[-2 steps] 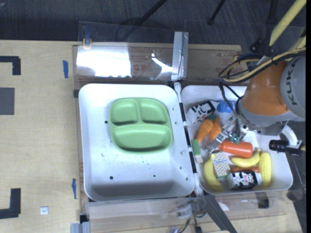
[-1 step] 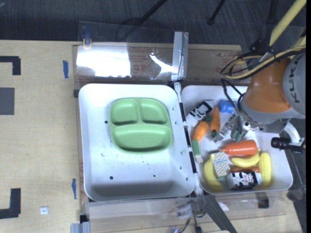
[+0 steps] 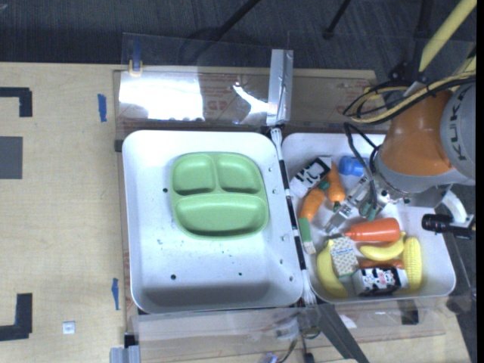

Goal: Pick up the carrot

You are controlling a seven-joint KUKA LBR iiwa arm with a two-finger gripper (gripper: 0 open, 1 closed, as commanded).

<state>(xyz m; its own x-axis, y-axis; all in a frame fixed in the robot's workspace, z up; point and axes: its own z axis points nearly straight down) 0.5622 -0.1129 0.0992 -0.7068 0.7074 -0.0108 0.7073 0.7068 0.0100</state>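
Black-and-white carton [image 3: 380,280] (print unreadable) lies below the carrot [image 3: 374,230].

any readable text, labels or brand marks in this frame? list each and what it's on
"KU": large grey letters on the arm at the right edge, cut off by the frame.
Black card in the right bin: white marking, too blurred to read.
Black-and-white carton at the front of the right bin: print too small to read.
Checkered packet beside the banana: pattern, no legible text.
Green tray in the left bin: no text.
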